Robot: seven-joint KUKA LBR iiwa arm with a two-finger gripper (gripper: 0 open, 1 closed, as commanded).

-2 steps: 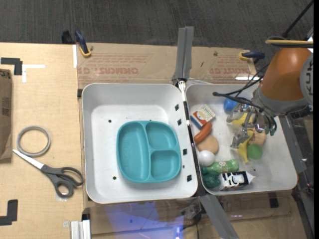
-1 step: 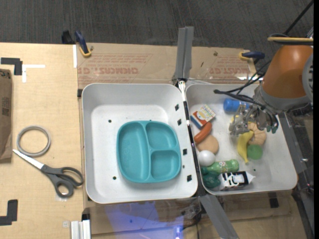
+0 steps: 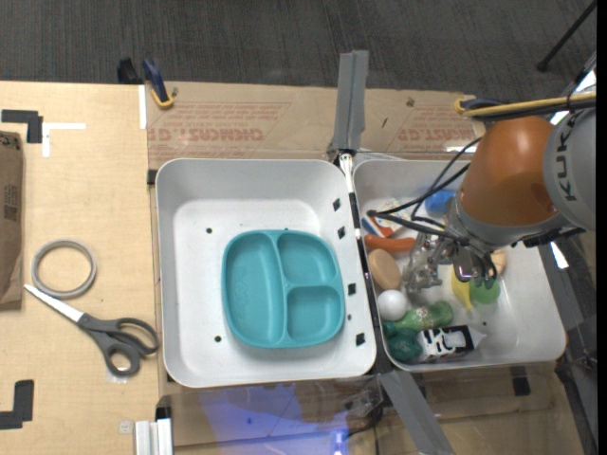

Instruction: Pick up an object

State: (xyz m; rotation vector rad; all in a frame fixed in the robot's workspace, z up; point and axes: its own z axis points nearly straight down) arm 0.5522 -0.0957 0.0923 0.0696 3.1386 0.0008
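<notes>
Tool (image 3: pixel 432 271) low in right bin (image 3: pixel 531 339) | I couldn't tell its opening | white ball (image 3: pixel 391 302) lay just lower-left.

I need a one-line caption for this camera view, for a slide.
KUKA arm's gripper lowered among small objects in the right bin; teal divided tray in the left bin.

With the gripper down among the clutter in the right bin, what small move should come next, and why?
Probably a short descent: the gripper hovers in the right bin above the white ball and green object, with nothing visibly held.
</notes>
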